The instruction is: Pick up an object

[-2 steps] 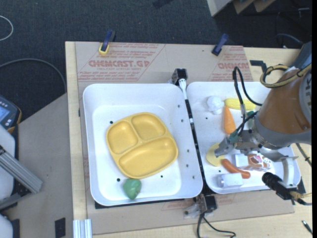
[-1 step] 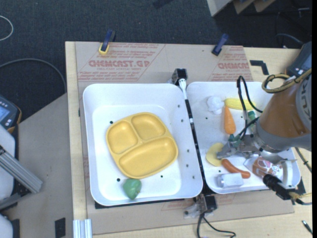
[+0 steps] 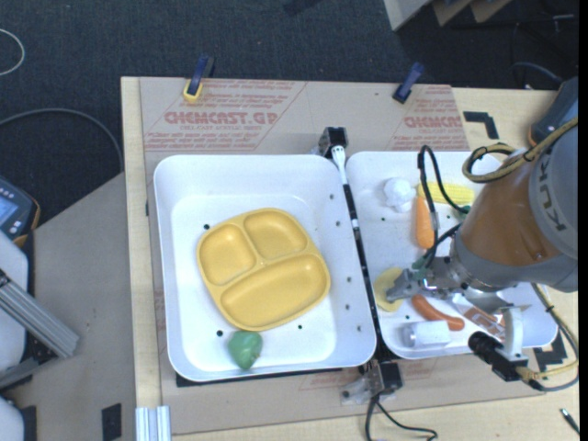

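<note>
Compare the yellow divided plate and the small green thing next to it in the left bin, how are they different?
The yellow divided plate is much larger than the green object. The plate is flat, with three compartments; the green object is a small rounded lump. The plate sits near the middle of the left bin, while the green object lies by the bin's near edge, just off the plate's corner. Both rest on the floor of the same bin.
</note>
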`<action>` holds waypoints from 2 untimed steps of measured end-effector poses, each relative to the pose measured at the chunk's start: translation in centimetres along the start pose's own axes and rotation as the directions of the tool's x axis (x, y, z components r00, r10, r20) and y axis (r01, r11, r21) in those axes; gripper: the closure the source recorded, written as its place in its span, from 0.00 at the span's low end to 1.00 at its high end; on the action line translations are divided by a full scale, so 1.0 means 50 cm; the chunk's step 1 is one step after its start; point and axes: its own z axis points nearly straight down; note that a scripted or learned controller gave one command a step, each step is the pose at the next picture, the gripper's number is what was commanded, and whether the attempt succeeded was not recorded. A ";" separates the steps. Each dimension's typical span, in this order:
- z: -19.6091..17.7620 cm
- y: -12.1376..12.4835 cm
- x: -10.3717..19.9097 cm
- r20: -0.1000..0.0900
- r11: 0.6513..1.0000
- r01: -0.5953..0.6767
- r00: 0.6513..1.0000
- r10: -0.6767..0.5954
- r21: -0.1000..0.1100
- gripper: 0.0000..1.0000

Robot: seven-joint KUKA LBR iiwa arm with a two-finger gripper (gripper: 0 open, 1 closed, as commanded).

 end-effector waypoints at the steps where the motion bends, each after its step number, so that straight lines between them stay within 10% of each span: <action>1: -0.019 0.000 -0.001 -0.001 1.000 -0.001 1.000 0.001 0.000 1.00; 2: -0.038 0.001 0.000 0.000 1.000 -0.001 1.000 0.001 -0.002 1.00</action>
